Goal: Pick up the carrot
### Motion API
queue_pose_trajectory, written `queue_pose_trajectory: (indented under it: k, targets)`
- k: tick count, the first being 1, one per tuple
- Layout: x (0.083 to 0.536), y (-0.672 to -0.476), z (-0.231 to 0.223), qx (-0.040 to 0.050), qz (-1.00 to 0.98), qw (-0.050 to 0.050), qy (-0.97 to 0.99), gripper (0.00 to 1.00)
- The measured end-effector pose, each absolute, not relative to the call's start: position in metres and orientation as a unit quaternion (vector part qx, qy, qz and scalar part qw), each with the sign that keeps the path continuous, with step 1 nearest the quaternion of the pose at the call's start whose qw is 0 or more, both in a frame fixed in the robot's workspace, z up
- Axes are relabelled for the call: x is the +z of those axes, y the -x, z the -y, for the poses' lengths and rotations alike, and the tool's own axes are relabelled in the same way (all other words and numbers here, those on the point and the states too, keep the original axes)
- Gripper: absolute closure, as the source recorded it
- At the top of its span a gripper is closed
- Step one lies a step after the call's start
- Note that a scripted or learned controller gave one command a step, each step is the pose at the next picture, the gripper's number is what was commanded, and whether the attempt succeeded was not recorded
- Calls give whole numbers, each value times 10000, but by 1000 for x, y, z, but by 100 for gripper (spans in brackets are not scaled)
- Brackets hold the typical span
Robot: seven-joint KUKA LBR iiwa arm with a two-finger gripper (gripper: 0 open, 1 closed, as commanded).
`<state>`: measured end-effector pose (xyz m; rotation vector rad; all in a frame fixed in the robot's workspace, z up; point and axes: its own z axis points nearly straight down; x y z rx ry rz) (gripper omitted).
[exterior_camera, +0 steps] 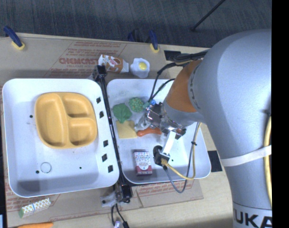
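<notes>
The carrot (148, 132), small and orange, lies in the right bin (197, 161) just right of a pale yellow slab. My gripper (151, 118) is down in that bin directly over the carrot's upper side, under the grey arm with its orange band. The wrist and cables hide the fingertips, and I cannot tell whether they touch the carrot.
The right bin also holds two green broccoli-like pieces (122, 112), a pale yellow slab (126, 129) and a small red carton (143, 162). A yellow divided plate (66, 118) sits in the left bin (21, 175). A bottle (111, 63) and an egg toy (140, 67) lie behind the bins.
</notes>
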<state>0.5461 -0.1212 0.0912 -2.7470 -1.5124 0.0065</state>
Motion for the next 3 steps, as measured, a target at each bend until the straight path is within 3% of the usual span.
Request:
queue_pose_trajectory:
  k: [1,2,3]
  targets:
    - [101,-546,120,27,4846,51,8747,100]
    - [256,-485,75,10,5897,14,8076,100]
    - [264,-477,100,4,5907,8,8069,100]
